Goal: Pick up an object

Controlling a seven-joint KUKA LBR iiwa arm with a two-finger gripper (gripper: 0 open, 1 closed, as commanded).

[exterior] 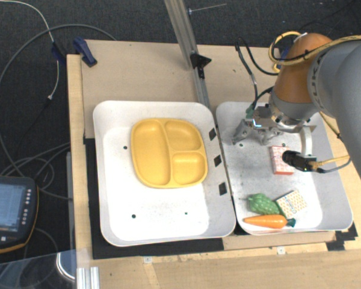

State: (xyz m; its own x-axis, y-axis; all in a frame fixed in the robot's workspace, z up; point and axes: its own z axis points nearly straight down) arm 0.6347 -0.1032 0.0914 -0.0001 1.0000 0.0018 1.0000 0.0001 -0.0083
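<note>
My gripper (269, 144) hangs over the back half of the right bin (246, 173), below the orange wrist band. Its two grey fingers (240, 135) are spread wide apart, open, with nothing between them. A pink box (281, 160) lies on the bin floor just in front of the gripper, beside the right finger. Nearer the front lie a green toy (263, 203), an orange carrot (266, 221) and a small checkered pack (292, 203).
The left bin (162, 221) holds a yellow divided plate (168, 152). A metal post (183, 29) slants up from the gap between the bins. Cables loop around the wrist. A tablet (9, 206) sits off the bench at the far left.
</note>
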